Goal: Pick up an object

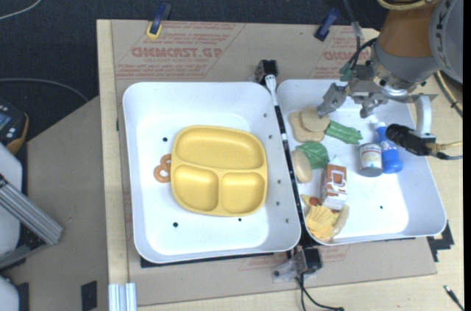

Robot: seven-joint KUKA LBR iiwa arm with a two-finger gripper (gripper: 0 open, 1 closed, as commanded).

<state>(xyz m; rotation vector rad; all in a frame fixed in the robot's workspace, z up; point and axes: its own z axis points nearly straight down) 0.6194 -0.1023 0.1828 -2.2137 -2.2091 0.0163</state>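
Observation:
My gripper [346,105] hangs over the back of the right bin [416,217], open, with nothing between its fingers. Its left fingertip [326,105] is just above a tan bread-like piece [307,126]. A flat green piece [343,132] lies right below the gripper. In front of that are a green pepper-like toy [315,154], a pale oval piece [302,166], a small can [370,159] and a blue bottle [389,154]. An orange-and-white carton [335,186] and a yellow snack piece [321,220] lie nearer the front.
The left bin [143,118] holds a yellow divided tray [218,170] with a small orange ring [161,170] at its left side. The right bin's front right floor [390,206] is bare. The bins' shared wall [283,148] runs just left of the objects.

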